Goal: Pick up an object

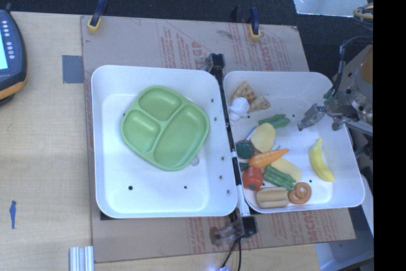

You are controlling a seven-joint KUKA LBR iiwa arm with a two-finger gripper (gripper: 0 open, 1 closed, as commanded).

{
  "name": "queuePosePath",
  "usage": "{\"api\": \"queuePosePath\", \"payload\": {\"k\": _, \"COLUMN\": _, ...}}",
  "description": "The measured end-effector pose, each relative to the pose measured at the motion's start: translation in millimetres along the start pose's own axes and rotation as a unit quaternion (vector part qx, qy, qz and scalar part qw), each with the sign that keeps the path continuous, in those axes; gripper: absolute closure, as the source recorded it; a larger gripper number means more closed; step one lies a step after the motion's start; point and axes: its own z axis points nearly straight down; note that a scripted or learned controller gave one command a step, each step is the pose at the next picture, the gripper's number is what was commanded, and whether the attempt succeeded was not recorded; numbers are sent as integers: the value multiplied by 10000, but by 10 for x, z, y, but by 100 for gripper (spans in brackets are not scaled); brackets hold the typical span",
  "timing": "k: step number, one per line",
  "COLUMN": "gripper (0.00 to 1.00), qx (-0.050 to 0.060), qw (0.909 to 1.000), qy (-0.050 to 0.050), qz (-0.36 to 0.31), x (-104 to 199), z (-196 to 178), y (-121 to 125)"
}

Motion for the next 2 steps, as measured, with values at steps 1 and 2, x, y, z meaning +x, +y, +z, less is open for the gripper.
{"api": "queuePosePath", "payload": {"k": 1, "gripper": 0, "qx": -4, "qw": 10000, "qy": 2, "qz": 8, "x": -65, "z": 652, "y": -289}}
{"api": "queuePosePath", "payload": {"k": 2, "gripper": 0, "qx": -27, "qw": 10000, "qy": -4, "qz": 6, "x": -64, "z": 801, "y": -430}}
